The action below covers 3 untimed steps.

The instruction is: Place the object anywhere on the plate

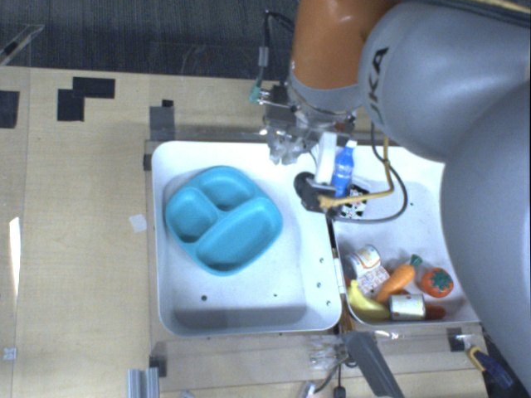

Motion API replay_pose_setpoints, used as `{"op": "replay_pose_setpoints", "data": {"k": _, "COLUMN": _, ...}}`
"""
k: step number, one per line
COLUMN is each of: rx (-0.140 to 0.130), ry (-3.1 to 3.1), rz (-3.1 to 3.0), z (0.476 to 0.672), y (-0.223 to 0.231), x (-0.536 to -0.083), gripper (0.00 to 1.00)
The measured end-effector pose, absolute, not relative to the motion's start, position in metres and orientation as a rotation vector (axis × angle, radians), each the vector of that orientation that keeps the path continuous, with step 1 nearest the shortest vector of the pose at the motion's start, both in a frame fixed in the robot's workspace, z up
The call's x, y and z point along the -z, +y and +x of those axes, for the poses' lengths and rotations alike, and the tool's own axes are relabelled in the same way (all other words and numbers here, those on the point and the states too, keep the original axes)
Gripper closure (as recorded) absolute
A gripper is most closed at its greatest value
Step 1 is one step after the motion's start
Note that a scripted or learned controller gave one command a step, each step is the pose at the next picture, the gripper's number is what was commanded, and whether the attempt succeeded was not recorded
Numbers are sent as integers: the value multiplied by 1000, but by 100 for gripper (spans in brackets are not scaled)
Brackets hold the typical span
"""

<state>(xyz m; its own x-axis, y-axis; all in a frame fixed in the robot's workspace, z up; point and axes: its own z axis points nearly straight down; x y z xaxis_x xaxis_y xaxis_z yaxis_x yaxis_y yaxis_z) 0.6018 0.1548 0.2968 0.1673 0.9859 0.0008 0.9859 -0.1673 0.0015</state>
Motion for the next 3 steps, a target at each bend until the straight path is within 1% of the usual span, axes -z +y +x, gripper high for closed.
{"op": "replay_pose_setpoints", "data": {"k": 1, "rx": -1, "ry": 2083, "rz": 2352, "z": 552, "y": 150, "x": -159, "gripper": 100}}
{"op": "replay_pose_setpoints", "data": {"k": 2, "rx": -3, "ry": 1997, "rz": 2426, "z": 488, "y": 220, "x": -181, "gripper": 100}}
{"op": "replay_pose_setpoints", "data": {"k": 3, "rx": -6, "ry": 2370, "rz": 2060, "z": 546, "y": 218, "x": -188, "gripper": 100}}
